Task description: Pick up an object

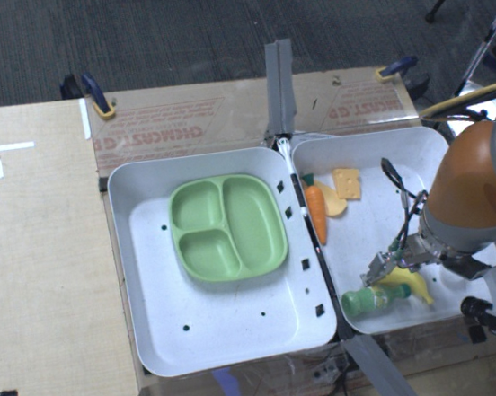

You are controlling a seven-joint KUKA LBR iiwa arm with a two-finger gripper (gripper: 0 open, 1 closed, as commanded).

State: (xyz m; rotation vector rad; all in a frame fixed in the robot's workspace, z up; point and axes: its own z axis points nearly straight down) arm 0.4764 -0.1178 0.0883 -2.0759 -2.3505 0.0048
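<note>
We see two white bins side by side on the bench. The left bin (pixel 150 278) holds a green divided plate (pixel 228 228), lying flat toward its twelve o'clock half, with three compartments showing bare.

The right bin (pixel 363 146) carries the smaller things. A carrot (pixel 317 212) lies along its nine o'clock wall, its tip pointing toward six o'clock. Just at three o'clock from the carrot's top sits a yellow cheese wedge (pixel 347 183), and a paler rounded piece (pixel 334 206) touches both, though we cannot tell what it is. Near the bin's six o'clock edge lies a green bottle (pixel 370 299) on its side, and a banana (pixel 407 284) lies just at its three o'clock side, touching or nearly touching it.

The arm (pixel 477 185) comes in from three o'clock, its orange band bulking over the right bin's three o'clock wall. The gripper (pixel 382 267) reaches down toward nine o'clock of the wrist and sits directly above the banana and the bottle, at their twelve o'clock side. How wide its tips stand we cannot tell: the metal parts are small and blurred against the bin floor, and we see nothing clearly lodged between them. A dark cable (pixel 397 184) loops up from the wrist toward twelve o'clock.
</note>
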